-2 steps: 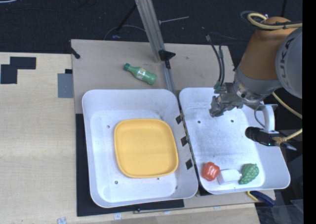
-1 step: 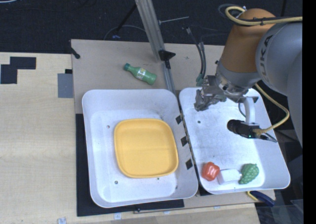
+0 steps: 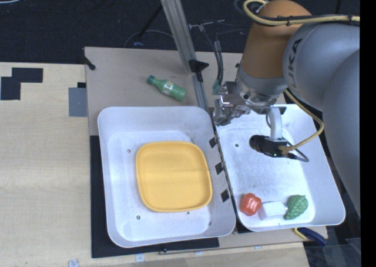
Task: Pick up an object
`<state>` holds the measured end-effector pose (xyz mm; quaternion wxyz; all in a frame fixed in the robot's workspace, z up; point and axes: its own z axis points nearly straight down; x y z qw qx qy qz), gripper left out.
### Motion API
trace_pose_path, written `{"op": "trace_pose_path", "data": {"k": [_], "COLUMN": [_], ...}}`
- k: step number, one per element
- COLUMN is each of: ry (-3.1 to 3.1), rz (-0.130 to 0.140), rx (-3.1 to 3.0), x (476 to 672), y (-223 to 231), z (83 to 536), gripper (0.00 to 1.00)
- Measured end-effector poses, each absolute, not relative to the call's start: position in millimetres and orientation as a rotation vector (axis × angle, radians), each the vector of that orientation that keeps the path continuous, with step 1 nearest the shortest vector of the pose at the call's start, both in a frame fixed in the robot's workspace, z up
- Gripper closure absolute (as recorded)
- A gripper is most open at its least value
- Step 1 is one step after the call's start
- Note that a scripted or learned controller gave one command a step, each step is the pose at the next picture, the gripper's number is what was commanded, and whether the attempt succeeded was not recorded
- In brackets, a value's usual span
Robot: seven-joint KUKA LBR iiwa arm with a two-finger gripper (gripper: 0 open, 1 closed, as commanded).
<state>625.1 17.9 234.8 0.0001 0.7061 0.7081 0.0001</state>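
My gripper (image 3: 225, 113) hangs over the back left corner of the right bin (image 3: 320, 169), close to the divide between the two bins, and I see nothing held in it. At the front of that bin a red pepper-like toy (image 3: 251, 203), a small white block (image 3: 272, 210) and a green broccoli-like toy (image 3: 296, 206) lie in a row. A yellow square plate (image 3: 174, 176) rests in the middle of the left bin (image 3: 114, 127).
A small green bottle (image 3: 167, 87) lies on the bench behind the left bin. An upright aluminium post (image 3: 181, 30) stands behind the bins, just left of the gripper. The arm's grey and orange body (image 3: 305, 54) covers the back right.
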Motion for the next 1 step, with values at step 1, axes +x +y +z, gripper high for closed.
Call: {"op": "trace_pose_path", "data": {"k": [1], "ry": [2.226], "rz": [0.001], "rx": [2.218], "x": [635.7], "y": [71.0], "z": [243.3], "gripper": [1.00]}}
